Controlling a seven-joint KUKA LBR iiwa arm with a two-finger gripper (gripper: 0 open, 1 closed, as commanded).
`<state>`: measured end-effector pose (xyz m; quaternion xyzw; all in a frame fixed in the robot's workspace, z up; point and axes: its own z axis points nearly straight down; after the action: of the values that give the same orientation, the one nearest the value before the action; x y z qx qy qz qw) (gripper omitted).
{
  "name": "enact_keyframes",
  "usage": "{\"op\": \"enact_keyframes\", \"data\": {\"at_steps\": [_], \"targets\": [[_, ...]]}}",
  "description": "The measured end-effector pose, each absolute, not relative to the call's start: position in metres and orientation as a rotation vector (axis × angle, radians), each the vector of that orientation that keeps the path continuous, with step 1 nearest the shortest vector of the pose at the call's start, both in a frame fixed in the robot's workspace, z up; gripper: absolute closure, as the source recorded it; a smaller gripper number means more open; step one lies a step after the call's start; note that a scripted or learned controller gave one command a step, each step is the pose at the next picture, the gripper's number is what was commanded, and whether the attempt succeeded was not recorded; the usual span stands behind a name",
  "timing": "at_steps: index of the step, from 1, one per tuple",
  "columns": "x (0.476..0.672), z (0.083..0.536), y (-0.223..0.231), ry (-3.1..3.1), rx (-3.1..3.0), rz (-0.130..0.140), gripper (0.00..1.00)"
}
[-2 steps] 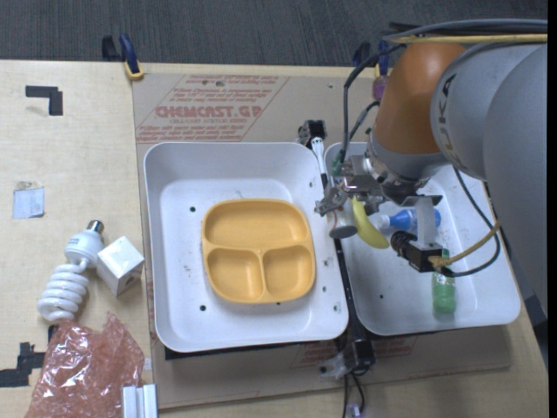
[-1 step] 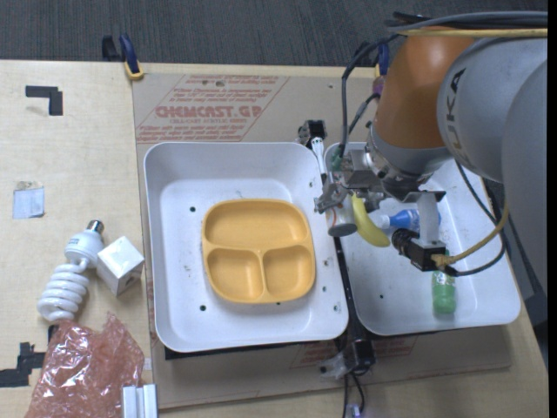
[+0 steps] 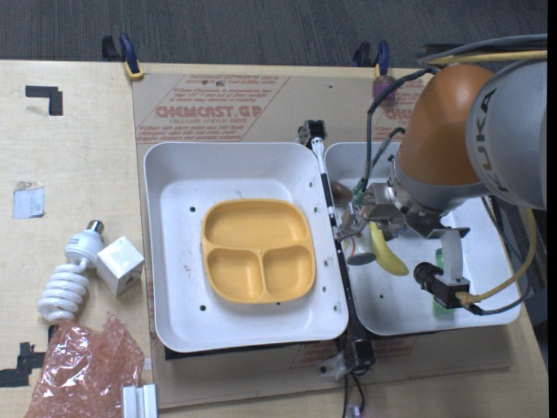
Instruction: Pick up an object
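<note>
Two shallow white bins are seen side by side on the bench, the left bin [image 3: 165, 233] holding a yellow three-compartment tray [image 3: 258, 250] set near its middle. The right bin [image 3: 496, 307] is largely covered by the arm [image 3: 470, 129], whose orange band and grey housing hang over its upper half. The gripper [image 3: 370, 212] is found at the right bin's 9 o'clock side, close to the wall shared with the left bin; how far its jaws stand apart cannot be told, since the wrist hides them. A yellow banana [image 3: 385, 251] lies in the right bin just at 5 o'clock of the gripper (whether it is touched by the gripper cannot be made out). A green object [image 3: 450, 264] is partly seen at 3 o'clock of the banana, behind a black fitting. Outside the bins, at 9 o'clock of the left bin, a spiral light bulb [image 3: 68, 281] lies beside a small white cube [image 3: 120, 264], with a crumpled reddish plastic bag [image 3: 87, 368] at 6 o'clock of them.
</note>
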<state>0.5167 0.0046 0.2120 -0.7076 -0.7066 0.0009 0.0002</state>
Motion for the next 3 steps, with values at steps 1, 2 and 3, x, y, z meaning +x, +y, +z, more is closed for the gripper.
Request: {"op": "enact_keyframes", "data": {"at_steps": [1, 2, 3], "targets": [[0.569, 0.192, 0.033, -2.224, -2.219, 0.001, 1.00], [0.530, 0.214, 0.004, -2.219, -2.223, 0.003, 1.00], [0.592, 0.192, 0.035, -2.224, -2.219, 0.002, 1.00]]}}
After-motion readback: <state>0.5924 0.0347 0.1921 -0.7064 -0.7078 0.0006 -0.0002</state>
